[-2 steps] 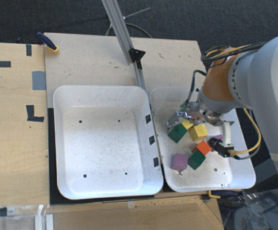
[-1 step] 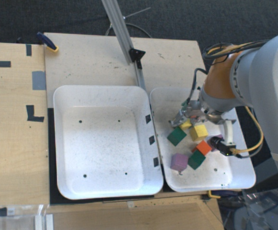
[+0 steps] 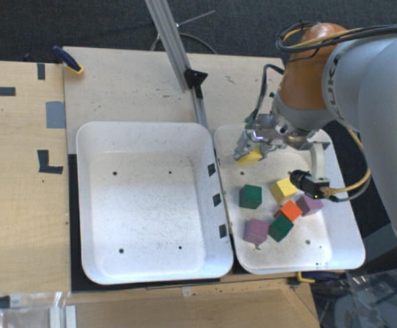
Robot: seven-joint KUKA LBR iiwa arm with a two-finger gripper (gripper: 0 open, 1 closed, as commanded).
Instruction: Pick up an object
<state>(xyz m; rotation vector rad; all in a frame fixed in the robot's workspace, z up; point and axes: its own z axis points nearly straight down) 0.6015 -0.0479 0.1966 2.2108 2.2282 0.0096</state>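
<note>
Pale wooden bench (image 3: pixel 20 183) with grey tape marks at left, dark carpet beyond its far edge. Two shallow white bins side by side: left bin (image 3: pixel 89 203), speckled, bare inside; right bin (image 3: pixel 341 251) holding the blocks. Slanted metal rail (image 3: pixel 167 33) crossing the top, ending at a black clamp.

Yellow block (image 3: pixel 251 157), small and bright, pinched between the fingers of the gripper (image 3: pixel 250 150) near the far left corner of the right bin; whether touching the floor or raised off it, hard to tell. Part of the block covered by the fingers.

Loose in the same bin: green cube (image 3: pixel 251 197), second yellow cube (image 3: pixel 285 188), orange cube (image 3: pixel 291 211), dark green cube (image 3: pixel 279 229), purple cube (image 3: pixel 256 231), another purple piece (image 3: pixel 312 203) partly behind a black cable fitting. Arm's grey body cut off at right.
</note>
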